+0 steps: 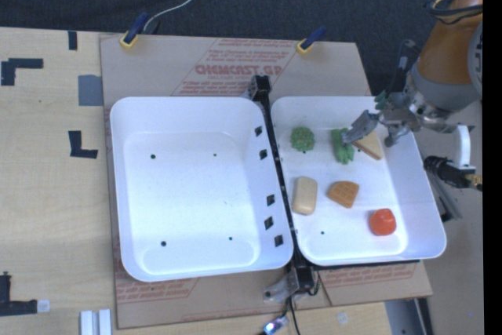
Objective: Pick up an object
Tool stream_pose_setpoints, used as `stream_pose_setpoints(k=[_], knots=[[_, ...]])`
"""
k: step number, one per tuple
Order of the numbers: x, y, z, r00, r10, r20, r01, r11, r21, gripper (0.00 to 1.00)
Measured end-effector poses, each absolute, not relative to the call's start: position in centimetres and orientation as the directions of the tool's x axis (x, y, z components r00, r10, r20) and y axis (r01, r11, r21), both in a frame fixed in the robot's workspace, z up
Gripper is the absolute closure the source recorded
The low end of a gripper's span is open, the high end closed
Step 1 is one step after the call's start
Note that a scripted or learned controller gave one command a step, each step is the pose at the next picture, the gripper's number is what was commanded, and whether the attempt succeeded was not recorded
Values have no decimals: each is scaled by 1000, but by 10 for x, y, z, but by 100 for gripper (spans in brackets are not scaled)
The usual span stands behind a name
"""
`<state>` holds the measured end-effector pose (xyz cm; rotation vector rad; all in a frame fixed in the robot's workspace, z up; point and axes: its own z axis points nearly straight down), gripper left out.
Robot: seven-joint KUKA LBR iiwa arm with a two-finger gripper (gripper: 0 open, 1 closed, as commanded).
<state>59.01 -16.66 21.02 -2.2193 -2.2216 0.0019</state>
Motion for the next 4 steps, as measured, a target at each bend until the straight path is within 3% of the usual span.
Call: stream_pose_setpoints(k=[1, 2, 3, 4], knots=[[505, -146, 306, -1, 1000, 0, 1000, 1, 5, 0], [484, -167, 429, 1, 1000, -6, 1000, -1, 15, 0], [484, -154, 509, -3, 1000, -3, 1000, 3, 10, 0], [484, -216, 537, 4, 1000, -4, 1000, -4, 3, 0]])
